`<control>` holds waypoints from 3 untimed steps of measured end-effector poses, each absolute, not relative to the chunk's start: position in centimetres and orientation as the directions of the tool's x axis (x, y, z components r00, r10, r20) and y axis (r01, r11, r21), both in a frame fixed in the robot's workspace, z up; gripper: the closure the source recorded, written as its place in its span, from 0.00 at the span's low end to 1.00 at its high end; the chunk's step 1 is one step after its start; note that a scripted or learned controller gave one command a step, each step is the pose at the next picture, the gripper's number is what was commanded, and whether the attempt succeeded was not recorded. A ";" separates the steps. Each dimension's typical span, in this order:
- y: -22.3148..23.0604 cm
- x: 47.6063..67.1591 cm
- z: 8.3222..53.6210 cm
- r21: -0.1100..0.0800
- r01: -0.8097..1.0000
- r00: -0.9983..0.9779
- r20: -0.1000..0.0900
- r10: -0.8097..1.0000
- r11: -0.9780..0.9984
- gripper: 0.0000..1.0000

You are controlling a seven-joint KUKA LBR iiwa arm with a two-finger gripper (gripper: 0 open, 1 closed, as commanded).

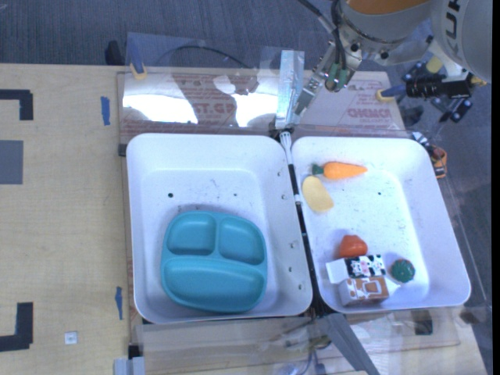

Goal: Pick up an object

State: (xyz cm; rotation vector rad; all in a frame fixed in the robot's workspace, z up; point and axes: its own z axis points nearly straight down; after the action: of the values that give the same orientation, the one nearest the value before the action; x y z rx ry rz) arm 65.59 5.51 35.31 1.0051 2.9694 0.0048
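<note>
The claw [337,75] hangs near the top of the frame, right of centre, above the back edge of the bench and clear of both bins; whether it is open or closed cannot be told from this angle, and nothing is seen in it. The grey arm [391,6] with its orange band fills the upper right corner behind it. Below the claw, in the right half of the frame, sits the right bin [449,233]. Near its upper left lies a toy carrot [342,170], orange with a green tip, lying flat and pointing right. Just below it, close to the bin's left wall, rests a pale yellow lemon-shaped piece [317,194]. Lower down, a small red-orange piece [352,246] sits just above a cluster of little cartons [359,280], with a dark green ball [402,270] beside them. The left bin [148,170] holds a teal divided plate [214,261]. The carrot looks like the easiest pick: it seems light, stiff plastic, perhaps a little slick, and stands apart from its neighbours. A hold across its thick middle would likely suit best.
</note>
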 end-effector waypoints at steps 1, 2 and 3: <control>8.5 64.5 34.0 0.001 0.427 -0.904 -0.001 0.427 0.904 1.00; 12.3 65.8 34.9 0.005 0.467 -0.884 -0.006 0.467 0.884 1.00; 15.2 65.8 36.7 0.007 0.543 -0.839 -0.006 0.543 0.839 1.00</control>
State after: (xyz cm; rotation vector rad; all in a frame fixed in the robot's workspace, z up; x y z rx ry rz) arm 65.80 15.18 36.68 0.8879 3.0055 0.0075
